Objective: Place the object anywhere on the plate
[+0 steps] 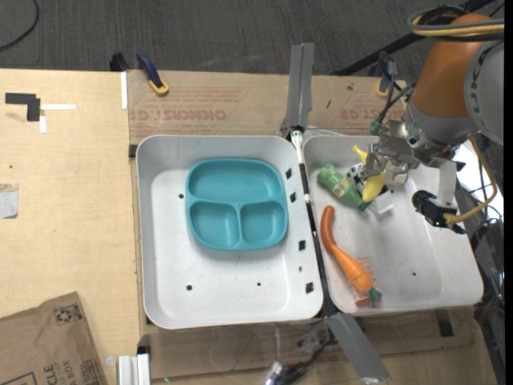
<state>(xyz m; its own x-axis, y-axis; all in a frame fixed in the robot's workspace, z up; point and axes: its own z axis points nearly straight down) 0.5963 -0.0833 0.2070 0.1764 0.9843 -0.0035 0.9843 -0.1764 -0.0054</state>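
Lower left of frame: brown cardboard box (50, 342); upper left: black bracket (24, 104); top centre-left: blue-and-yellow clamp (151, 74) on bench edge.

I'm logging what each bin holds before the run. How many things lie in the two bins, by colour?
Teal: 1, the divided plate in the left bin.
Orange: 1, the carrot-like piece in the right bin.
Green: 1, the piece near the hand.
Yellow: 1, the piece under the hand.
Total: 4.
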